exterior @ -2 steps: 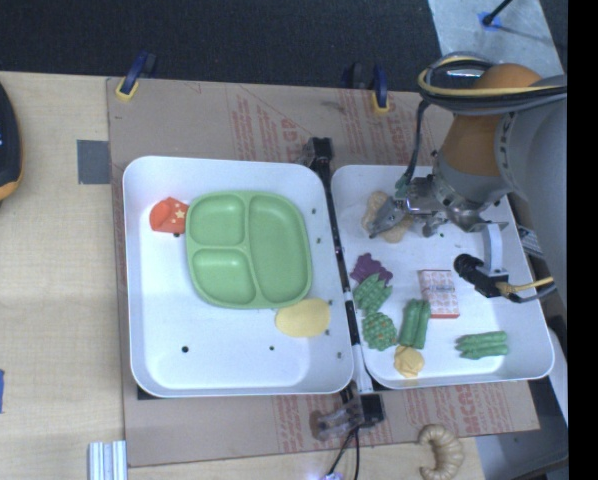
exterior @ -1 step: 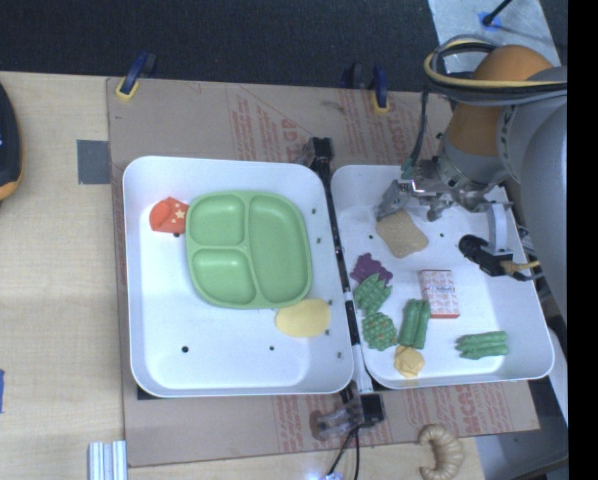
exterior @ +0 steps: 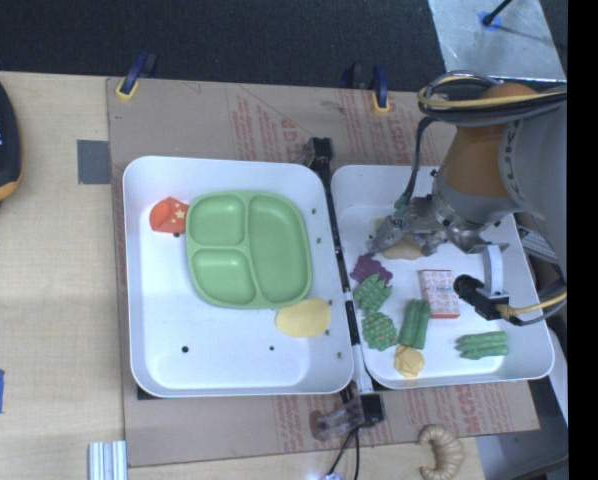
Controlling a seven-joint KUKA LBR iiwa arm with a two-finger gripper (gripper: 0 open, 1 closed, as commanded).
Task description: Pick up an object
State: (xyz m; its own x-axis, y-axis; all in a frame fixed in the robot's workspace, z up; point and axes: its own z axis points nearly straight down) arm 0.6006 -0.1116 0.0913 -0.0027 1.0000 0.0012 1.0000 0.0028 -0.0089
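My gripper (exterior: 407, 232) hangs low over the upper middle of the right bin (exterior: 527, 368), below the orange band of the arm (exterior: 479, 158). A beige object (exterior: 405, 252) lies just under it, partly hidden. A little below and to the left lie a purple grape bunch (exterior: 369, 268) and two knobbly green pieces (exterior: 372, 293) (exterior: 379, 330). A green stick-like piece (exterior: 414, 322), a small red and white box (exterior: 438, 293), a yellow piece (exterior: 409, 362) and a green pod (exterior: 482, 345) lie toward the front of the bin.
The left bin (exterior: 159, 358) holds a green divided plate (exterior: 249, 248), a red piece with a star (exterior: 168, 215) and a yellow lemon-like piece (exterior: 303, 318). A black cable fitting (exterior: 479, 298) hangs over the right bin. A tan curled object (exterior: 441, 451) lies on the bench in front.
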